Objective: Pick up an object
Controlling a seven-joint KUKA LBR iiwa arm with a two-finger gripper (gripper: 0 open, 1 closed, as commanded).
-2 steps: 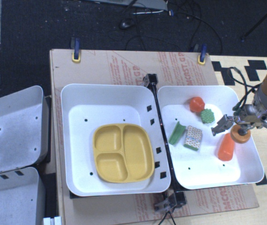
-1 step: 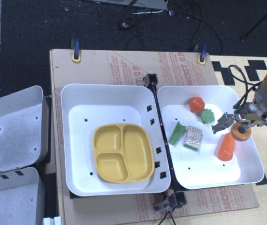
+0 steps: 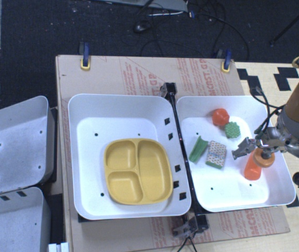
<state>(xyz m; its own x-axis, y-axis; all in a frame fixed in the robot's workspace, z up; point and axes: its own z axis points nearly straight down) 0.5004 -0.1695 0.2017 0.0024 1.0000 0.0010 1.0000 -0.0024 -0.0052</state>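
Note:
The right bin [image 3: 233, 201] holds several small objects. A red ball [image 3: 220, 116] lies at the back, with a bumpy green piece [image 3: 233, 129] beside it. A long green piece [image 3: 198, 148] and a patterned block [image 3: 216, 155] lie near the bin's left side. An orange object [image 3: 252, 170] sits at the right, partly hidden by the gripper. My gripper [image 3: 254, 152] reaches in from the right and hangs directly over the top of this orange object. I cannot tell whether it touches it.
The left bin [image 3: 81, 156] holds a yellow divided tray [image 3: 137, 170]. A black divider [image 3: 178, 151] runs between the bins. The grey arm [image 3: 296, 125] covers the right bin's right rim. Clamps [image 3: 85, 62] hold the board's far edge.

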